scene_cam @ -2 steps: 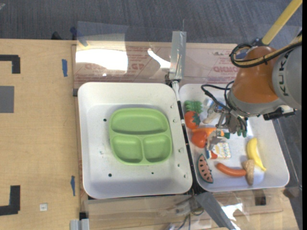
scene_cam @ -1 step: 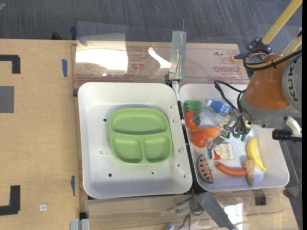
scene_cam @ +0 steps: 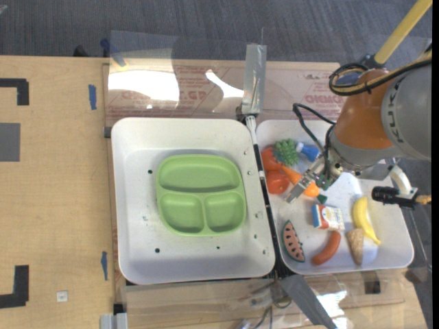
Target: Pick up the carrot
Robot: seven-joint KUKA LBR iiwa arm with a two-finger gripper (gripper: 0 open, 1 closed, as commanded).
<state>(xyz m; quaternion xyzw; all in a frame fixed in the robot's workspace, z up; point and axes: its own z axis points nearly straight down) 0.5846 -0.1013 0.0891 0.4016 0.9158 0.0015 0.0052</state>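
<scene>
Carrot [scene_cam: 293, 175] is crowded near the right bin's [scene_cam: 405, 252] left wall, broccoli [scene_cam: 287, 152] at its 12 o'clock. Gripper [scene_cam: 306, 186] is seen at its 4 o'clock; its grip cannot be told.

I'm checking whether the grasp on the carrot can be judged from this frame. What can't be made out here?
- Gripper: too small and blurred in the camera view to tell how it stands around the carrot.
- Carrot: its right end is covered by the gripper.
- Right bin: the arm hides its upper right corner.
- Orange items by the carrot: shapes merge, too blurred to identify.
</scene>
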